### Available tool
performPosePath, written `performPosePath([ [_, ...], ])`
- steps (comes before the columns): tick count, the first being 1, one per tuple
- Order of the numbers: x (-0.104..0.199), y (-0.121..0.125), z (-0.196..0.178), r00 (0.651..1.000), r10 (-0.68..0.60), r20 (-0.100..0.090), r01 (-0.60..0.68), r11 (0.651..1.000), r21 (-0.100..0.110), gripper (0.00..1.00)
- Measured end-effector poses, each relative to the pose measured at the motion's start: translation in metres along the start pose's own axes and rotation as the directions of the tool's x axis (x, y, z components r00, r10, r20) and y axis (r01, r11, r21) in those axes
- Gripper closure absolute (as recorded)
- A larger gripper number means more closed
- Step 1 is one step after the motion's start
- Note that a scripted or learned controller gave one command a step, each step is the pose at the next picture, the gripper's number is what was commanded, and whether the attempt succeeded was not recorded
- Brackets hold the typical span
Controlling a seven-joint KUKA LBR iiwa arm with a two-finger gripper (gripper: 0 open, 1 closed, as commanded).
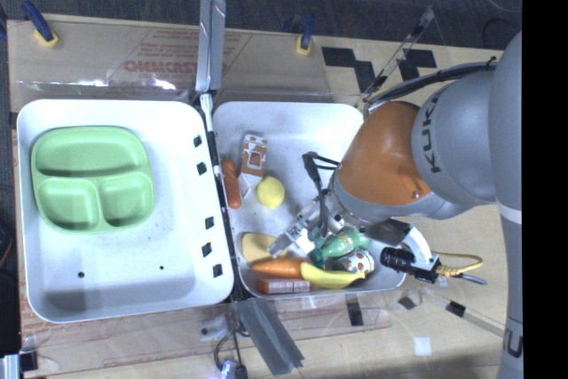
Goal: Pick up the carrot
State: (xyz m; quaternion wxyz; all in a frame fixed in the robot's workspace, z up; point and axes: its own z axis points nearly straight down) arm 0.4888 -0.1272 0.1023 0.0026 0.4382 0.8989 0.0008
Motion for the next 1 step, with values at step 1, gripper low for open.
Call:
performPosePath([
  [1, -0.0003, 0.0008, -0.0097, 1.000, -0.003, 0.000, 0.003, 1.000, 0.000, 1.00],
])
